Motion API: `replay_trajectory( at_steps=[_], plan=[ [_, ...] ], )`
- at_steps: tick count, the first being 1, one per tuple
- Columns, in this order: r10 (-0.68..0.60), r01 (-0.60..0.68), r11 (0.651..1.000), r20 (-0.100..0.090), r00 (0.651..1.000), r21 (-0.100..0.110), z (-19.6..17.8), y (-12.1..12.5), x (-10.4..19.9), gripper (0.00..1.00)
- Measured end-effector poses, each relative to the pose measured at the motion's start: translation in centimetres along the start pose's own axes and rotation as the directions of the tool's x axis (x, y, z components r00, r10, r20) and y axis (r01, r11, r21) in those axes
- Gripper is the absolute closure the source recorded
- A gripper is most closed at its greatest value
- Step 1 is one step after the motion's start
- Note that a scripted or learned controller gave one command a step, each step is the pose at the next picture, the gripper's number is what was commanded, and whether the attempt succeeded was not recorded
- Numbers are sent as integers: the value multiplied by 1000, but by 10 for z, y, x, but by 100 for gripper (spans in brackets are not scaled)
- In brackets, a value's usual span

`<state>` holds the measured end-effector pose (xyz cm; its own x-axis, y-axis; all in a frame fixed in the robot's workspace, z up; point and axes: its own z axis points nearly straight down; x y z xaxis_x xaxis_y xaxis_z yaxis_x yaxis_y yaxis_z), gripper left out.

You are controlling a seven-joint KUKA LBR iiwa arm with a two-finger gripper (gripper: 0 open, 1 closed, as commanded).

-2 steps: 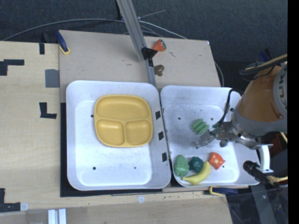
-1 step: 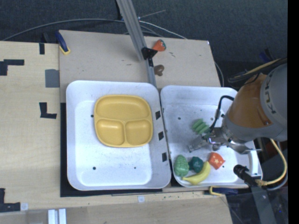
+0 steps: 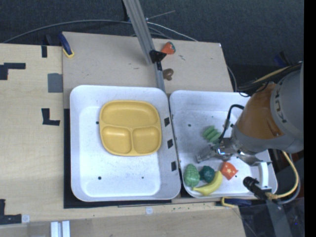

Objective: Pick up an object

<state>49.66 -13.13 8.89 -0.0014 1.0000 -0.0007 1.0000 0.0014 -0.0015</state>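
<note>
Fingers (image 3: 206, 154) of the gripper sit low in the right bin (image 3: 187, 107), metal tips pointing left; can't tell how far apart they are, too small and blurred, and nothing seen between them.

Left to right: left bin (image 3: 81, 132) holds a yellow divided plate (image 3: 131, 127), 3 compartments, lying flat in the bin's upper half. Few dark specks on the bin floor, too tiny to ID. Right bin has the objs: light green piece (image 3: 211, 133) just above the fingers, apart from them; along the bottom edge a green leafy veg (image 3: 191, 175), a dark teal round item (image 3: 207, 173) touching it, a yellow banana (image 3: 211, 184) curving under both. Orange-red item (image 3: 228, 170) just right of those, near the wrist, shape hard to make out. Arm (image 3: 269, 117) w/ orange band covers the bin's right side, so that part is hidden.

Back of desk (image 3: 98, 63): grey pole (image 3: 138, 21) slanting up, top cut off at frame edge; small orange thing (image 3: 169, 47) beside it, unclear what.
</note>
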Motion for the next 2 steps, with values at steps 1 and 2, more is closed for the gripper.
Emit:
replay_trajectory(
  at_steps=[1, 2],
  plan=[
    [1, -1, 1000, -1, 1000, 1, -10, 0, 1, 100],
    [1, -1, 1000, 0, 1000, -4, -65, -9, -2, 100]
  ],
)
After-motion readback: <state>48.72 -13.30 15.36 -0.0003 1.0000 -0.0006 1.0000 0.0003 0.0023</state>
